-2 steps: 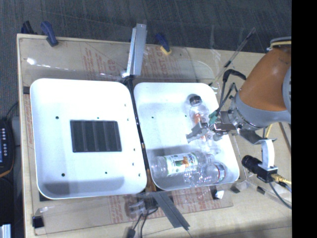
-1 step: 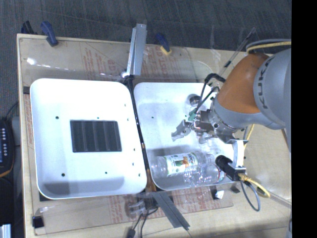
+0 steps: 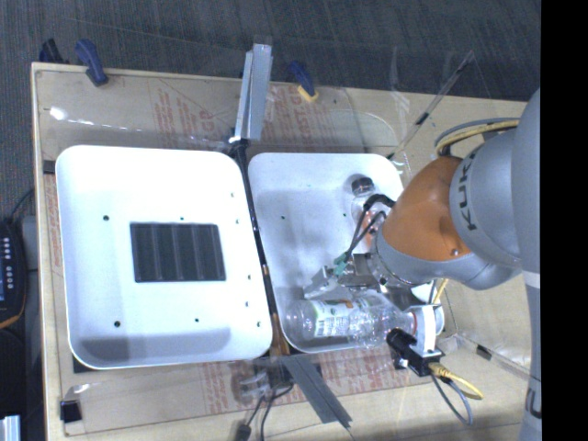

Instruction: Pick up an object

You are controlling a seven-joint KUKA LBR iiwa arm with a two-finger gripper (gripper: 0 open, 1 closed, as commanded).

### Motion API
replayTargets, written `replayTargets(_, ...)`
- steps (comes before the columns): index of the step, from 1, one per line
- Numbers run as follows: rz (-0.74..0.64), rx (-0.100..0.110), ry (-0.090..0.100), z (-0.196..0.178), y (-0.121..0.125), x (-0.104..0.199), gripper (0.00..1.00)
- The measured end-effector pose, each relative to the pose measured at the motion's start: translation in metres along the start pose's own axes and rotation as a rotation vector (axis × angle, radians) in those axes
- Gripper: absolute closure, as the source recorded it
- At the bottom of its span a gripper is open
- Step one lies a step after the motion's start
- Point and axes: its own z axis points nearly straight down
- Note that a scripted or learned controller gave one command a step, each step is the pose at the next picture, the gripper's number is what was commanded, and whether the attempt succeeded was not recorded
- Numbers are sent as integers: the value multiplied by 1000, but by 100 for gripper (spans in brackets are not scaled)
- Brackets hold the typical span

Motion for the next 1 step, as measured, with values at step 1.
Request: replayTargets(1,-116,-1,-1,-22,21,-18,0)
